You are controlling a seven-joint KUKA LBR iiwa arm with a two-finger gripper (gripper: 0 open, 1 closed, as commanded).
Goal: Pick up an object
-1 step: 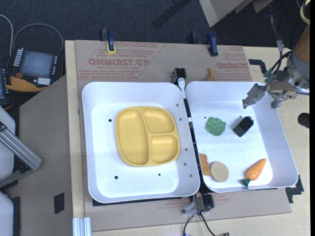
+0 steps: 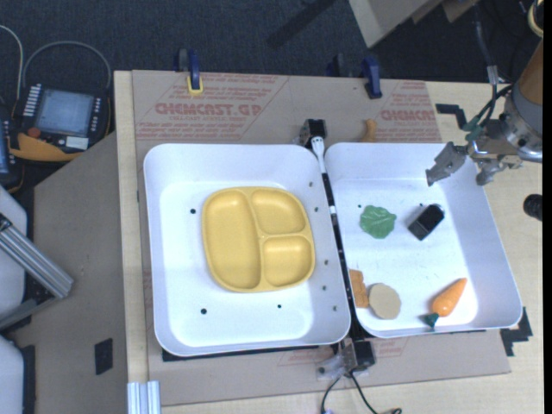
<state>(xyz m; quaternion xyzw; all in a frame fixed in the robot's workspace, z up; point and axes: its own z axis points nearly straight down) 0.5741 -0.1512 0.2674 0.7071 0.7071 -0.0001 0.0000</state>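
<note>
1. hovering over the right bin (image 2: 492, 231), near its far right corner: the gripper (image 2: 467, 166), hanging off the grey arm (image 2: 528, 110) that comes in from the right.
2. fingers look spread, one finger (image 2: 444, 164) on the left and the other to its right with a gap between; nothing between them. angle is poor, so that's my best read.
3. black block (image 2: 426, 222) lies in the right bin's far half, right of centre, just below the gripper in view and apart from it.
4. green leafy piece (image 2: 378, 221) sits left of the black block, close to it but not touching, roughly mid-bin.
5. carrot (image 2: 448, 298) with a green tip lies tilted near the near right corner of the right bin.
6. round tan disc (image 2: 385, 301) sits near the near left corner; a small orange-brown piece (image 2: 356, 287) is just beside it, against the left wall. can't tell what either is.
7. left bin (image 2: 172, 231) holds a yellow divided plate (image 2: 258, 237), three compartments, about centred.
8. both bins sit side by side on a cardboard sheet (image 2: 259, 97) with red lettering, clamped at its far edge by two blue clamps (image 2: 194, 69).
9. handheld pendant (image 2: 62, 115) with a screen lies off the bench, far left.
</note>
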